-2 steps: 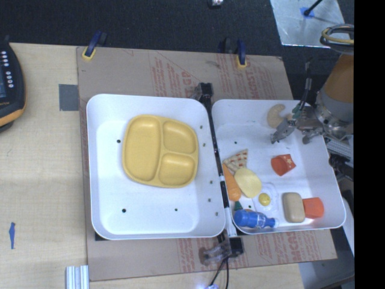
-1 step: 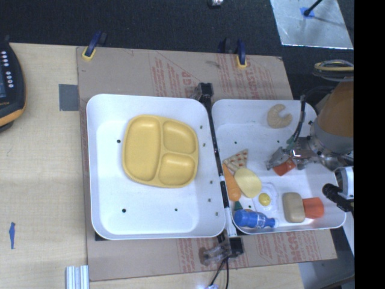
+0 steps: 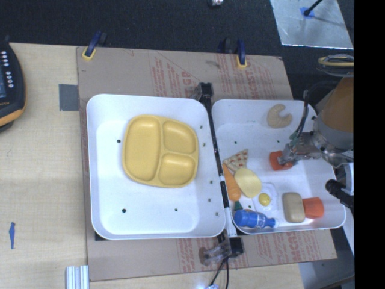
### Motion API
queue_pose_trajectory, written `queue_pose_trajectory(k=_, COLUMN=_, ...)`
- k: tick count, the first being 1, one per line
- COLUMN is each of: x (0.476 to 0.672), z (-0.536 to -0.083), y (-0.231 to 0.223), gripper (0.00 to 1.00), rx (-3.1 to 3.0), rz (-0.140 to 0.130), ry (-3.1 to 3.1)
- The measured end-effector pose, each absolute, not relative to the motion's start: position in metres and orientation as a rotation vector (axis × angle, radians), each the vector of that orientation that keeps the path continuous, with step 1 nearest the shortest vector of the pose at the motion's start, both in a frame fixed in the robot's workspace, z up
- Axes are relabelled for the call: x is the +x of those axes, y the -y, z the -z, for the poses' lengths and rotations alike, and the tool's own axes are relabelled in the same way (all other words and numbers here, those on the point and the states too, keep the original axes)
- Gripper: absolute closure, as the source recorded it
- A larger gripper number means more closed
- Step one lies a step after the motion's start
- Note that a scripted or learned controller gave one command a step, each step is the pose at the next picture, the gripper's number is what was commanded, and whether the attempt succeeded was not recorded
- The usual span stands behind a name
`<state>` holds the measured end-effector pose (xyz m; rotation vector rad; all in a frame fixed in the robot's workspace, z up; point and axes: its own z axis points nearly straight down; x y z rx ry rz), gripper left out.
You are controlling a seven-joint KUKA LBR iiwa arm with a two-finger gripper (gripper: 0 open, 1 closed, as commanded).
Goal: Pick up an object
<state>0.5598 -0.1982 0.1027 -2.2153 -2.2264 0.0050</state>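
Hovering over a small red-orange block (image 3: 278, 160) in the right bin (image 3: 255, 114), jaws' state unclear.

1. Arm (image 3: 338, 110) is cut off at the right; only the orange band and part of the grey wrist are in frame.
2. Gripper (image 3: 293, 153) sits over a small red object (image 3: 279, 160) in the right bin (image 3: 252, 110); finger state is too small and cluttered to read, and contact is unclear.
3. Red object is partly covered by the gripper, so its shape is unclear.
4. Orange carrot-like piece (image 3: 232, 187) is partly hidden under the yellow lemon-like item (image 3: 248, 180).
5. Black device (image 3: 11, 83) at far left is cut by the edge.
6. Small shiny object (image 3: 216, 0) at far top is too small to identify.
7. Blue bottle (image 3: 252, 220) label is blurred.
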Motion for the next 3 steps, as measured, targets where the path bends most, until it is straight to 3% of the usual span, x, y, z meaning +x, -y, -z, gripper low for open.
queue_pose_trajectory(k=1, x=0.56, z=-0.102, y=0.198, gripper=0.0, rx=-2.214, rz=-0.006, ry=2.228)
queue_pose_trajectory(k=2, x=0.551, z=-0.091, y=0.169, gripper=0.0, rx=-2.21, rz=-0.005, ry=2.225)
queue_pose_trajectory(k=3, x=0.552, z=-0.102, y=0.171, gripper=1.0, rx=-2.213, rz=-0.005, ry=2.225)
